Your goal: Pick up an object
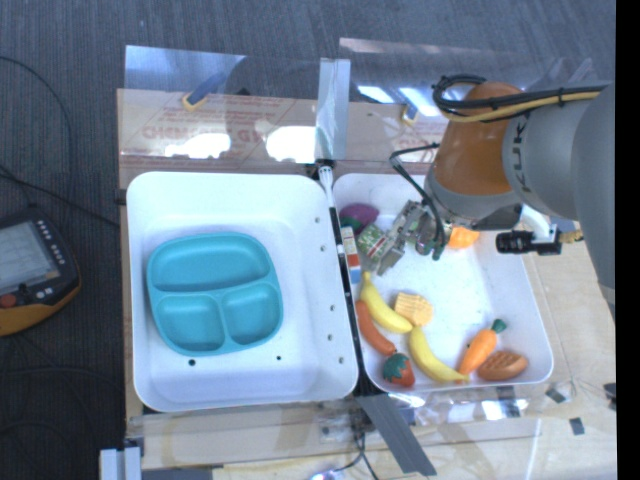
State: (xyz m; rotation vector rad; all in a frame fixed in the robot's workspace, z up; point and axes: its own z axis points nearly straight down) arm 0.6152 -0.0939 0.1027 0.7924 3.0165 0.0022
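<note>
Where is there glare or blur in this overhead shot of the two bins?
Camera view: bright glare washes out the clear plastic panels behind the bins and along the right white bin's front rim; the two-finger gripper looks slightly blurred; the teal divided plastic tray is evenly lit and sharp.

Teal divided tray (213,293) in left bin (180,193); handheld pendant (30,263) beside
</note>
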